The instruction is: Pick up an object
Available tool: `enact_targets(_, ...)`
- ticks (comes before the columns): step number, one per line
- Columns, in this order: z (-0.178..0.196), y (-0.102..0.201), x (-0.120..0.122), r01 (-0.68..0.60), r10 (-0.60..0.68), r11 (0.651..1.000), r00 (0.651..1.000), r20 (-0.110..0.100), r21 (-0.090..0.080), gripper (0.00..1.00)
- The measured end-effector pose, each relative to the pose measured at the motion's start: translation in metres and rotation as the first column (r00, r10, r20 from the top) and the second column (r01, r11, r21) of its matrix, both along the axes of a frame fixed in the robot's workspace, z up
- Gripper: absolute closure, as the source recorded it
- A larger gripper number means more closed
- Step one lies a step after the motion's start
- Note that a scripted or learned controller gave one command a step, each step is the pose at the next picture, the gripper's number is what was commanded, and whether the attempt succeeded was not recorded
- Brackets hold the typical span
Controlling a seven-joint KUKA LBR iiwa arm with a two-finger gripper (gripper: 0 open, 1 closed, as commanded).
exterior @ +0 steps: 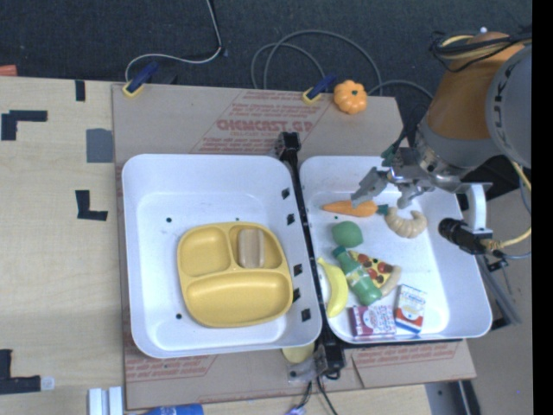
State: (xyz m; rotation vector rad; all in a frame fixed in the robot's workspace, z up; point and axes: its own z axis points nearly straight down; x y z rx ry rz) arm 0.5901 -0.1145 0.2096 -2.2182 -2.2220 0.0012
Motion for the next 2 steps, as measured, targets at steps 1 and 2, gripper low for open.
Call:
enact_targets(1,-0.075,0.015,0.025,0.000,0.000,1.000,1.000,-0.004,-0.001,0.00)
enact_targets(2,-0.126,0.014,0.002,0.000,0.000,1.000,1.000,0.005,-0.004,0.00)
